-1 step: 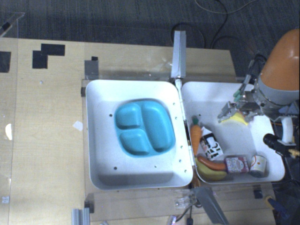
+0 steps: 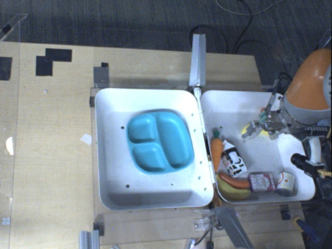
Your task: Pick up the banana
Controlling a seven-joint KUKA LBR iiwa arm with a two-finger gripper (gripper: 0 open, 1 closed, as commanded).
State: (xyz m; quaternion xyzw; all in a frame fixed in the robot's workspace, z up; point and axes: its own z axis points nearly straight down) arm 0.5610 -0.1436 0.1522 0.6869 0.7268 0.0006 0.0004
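The banana [image 2: 232, 193], yellow with a greenish tinge, lies along the front wall of the right bin [image 2: 233, 105], in its front left corner. A reddish sausage [image 2: 237, 182] rests against the banana's upper edge. My gripper [image 2: 258, 128] hangs over the middle of the right bin, toward its back. It is well apart from the banana, up and to the right of it. A small yellow thing [image 2: 265, 134] shows just under the gripper; I cannot tell whether it is held.
An orange carrot [image 2: 217, 155] lies along the right bin's left wall, beside a black-and-white packet [image 2: 234, 163]. A small purple can [image 2: 262, 182] and a round tin [image 2: 286, 182] lie right of the banana. The left bin [image 2: 111, 139] holds a blue divided plate [image 2: 158, 140].
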